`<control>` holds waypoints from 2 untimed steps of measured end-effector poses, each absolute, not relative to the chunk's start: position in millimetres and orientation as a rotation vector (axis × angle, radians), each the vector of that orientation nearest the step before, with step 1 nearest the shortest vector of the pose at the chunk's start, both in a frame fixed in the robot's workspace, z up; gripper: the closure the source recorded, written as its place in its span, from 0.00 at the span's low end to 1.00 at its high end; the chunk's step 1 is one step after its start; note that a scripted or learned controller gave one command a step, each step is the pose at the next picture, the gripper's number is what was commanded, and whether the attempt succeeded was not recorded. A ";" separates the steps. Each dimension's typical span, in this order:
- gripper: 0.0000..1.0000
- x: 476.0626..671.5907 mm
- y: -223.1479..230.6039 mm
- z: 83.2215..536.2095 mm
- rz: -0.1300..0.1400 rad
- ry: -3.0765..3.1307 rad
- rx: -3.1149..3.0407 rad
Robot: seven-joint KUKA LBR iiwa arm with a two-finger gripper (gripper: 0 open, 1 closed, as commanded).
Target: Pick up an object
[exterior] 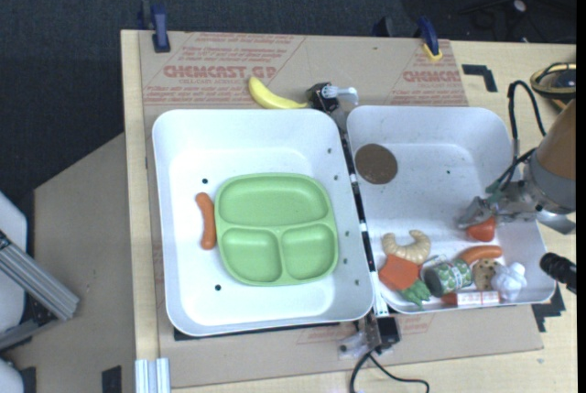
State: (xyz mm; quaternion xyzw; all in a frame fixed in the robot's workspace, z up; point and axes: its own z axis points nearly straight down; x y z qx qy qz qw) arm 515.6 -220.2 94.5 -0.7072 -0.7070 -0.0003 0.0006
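- Left bin (174, 199): a green divided plate (275, 226) sits in the middle, and an orange sausage-shaped toy (207, 220) lies just beside its left edge
- Right bin (430, 130): a brown disc (375, 164) near the upper left; along the lower edge a croissant (407, 245), an orange wedge (398, 273) with green leaves, a dark can (449, 277), a cookie (485, 272) and a white lump (511, 279) crowd together
- A banana (273, 96) lies on the bench behind the left bin
- The gripper (481, 215) is low in the right bin, at a small red object (483, 229); whether its fingers are spread or clamped cannot be made out
- The arm (554, 167) is cut off at the right
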 end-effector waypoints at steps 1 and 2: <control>1.00 559.5 -129.3 83.9 -0.005 -2.232 -2.213; 1.00 594.0 -38.1 190.5 -0.012 -2.235 -2.218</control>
